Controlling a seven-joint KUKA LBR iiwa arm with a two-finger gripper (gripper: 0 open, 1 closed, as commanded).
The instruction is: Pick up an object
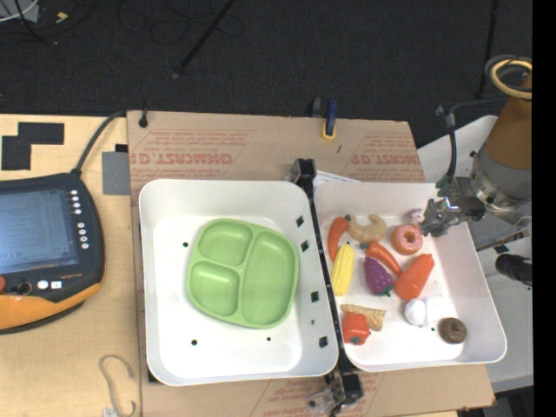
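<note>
The right bin (483,318) holds several toy foods: a yellow corn cob (343,268), a purple grape bunch (379,275), a pink donut (406,239), an orange-red carrot (415,276), a red pepper (355,327), a white egg (415,312) and a brown chocolate donut (452,329). My gripper (437,216) hangs over the bin's upper right part, just right of the pink donut. Nothing shows between its fingers.
The left bin (165,320) holds a green three-part plate (243,272). A teach pendant (43,246) lies at the far left of the bench. A black divider clamp (317,268) runs between the bins. A blue-and-yellow clamp (329,118) grips the cardboard's far edge.
</note>
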